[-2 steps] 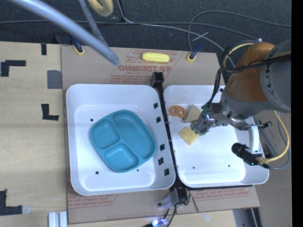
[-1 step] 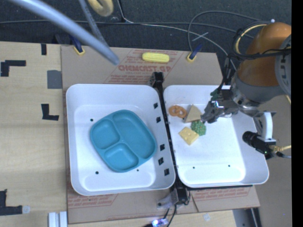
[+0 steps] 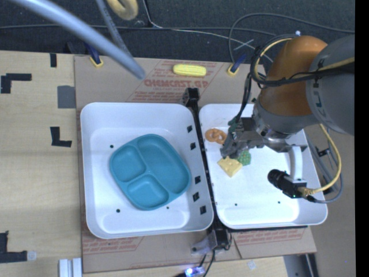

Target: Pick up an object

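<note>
My gripper (image 3: 235,147) is low in the right bin (image 3: 259,209), near its left side. Its dark fingers reach down over a small green object (image 3: 246,158) and touch the top of a pale yellow wedge (image 3: 230,167). A brown pretzel-shaped piece (image 3: 215,135) lies just left of the gripper, near the bin's back left corner. The wrist hides most of the green object.
The left bin (image 3: 95,154) holds a blue divided plate (image 3: 149,171). A yellow corn cob (image 3: 189,70) lies on the cardboard behind the bins. A dark divider (image 3: 199,154) runs between the two bins. The right bin's front half is bare white floor.
</note>
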`<state>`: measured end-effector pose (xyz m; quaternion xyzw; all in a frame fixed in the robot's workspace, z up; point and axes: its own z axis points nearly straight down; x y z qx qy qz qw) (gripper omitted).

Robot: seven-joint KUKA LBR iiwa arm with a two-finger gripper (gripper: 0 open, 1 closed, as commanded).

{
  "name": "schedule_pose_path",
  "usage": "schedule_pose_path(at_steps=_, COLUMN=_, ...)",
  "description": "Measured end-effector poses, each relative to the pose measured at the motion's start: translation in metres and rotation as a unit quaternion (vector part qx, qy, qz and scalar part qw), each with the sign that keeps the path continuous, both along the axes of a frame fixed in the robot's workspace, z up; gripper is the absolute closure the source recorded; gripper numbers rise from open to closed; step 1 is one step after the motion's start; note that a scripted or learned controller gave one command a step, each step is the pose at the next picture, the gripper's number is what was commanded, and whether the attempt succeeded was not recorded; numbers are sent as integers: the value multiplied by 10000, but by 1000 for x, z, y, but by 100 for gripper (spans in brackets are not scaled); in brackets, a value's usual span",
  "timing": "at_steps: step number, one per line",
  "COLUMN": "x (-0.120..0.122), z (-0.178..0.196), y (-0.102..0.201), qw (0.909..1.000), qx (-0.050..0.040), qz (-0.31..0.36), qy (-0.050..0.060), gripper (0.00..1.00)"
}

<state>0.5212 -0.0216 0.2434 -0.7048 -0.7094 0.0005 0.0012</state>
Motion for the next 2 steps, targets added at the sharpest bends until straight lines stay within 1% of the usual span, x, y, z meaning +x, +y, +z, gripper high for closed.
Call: schedule_pose_path(at_steps=2, x=-12, z=0, y=98, qw=10000, qx=-3, qz=-2, qy=0, gripper=100)
